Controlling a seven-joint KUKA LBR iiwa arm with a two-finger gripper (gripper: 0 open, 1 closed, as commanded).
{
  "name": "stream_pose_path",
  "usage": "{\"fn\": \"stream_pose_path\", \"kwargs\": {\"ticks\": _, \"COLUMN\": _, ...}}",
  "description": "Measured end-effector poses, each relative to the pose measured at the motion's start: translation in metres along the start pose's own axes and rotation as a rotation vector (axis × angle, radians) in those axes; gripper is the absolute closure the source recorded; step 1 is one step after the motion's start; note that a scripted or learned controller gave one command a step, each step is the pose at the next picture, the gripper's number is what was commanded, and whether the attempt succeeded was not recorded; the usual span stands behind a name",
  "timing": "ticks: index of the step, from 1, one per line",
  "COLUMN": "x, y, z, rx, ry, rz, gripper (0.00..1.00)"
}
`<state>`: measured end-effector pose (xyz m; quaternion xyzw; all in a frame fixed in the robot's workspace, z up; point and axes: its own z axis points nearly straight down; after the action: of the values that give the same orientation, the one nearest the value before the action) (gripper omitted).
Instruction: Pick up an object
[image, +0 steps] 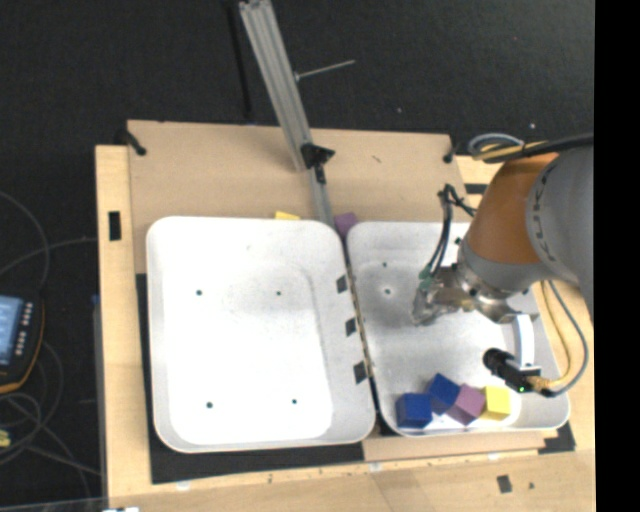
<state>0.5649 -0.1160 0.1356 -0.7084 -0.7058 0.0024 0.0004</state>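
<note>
Gripper (428, 305) sits low over the middle of the right bin (400, 262), above bare floor; can't tell its state. Objects cluster at this bin's near edge, apart from the gripper: blue block (415, 409) and darker blue block (443, 388), touching; purple block (467, 402) beside them; yellow block (497, 402) rightmost. Left bin (180, 300) adjoins it.

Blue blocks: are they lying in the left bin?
No, both blue blocks lie in the right bin, at its near edge beside a purple block and a yellow block.
</note>
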Motion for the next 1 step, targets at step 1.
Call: {"fn": "stream_pose_path", "kwargs": {"ticks": 1, "x": 0.0374, "y": -0.0043, "z": -0.0652, "rx": -0.012, "ry": 0.003, "rz": -0.009, "gripper": 1.00}}
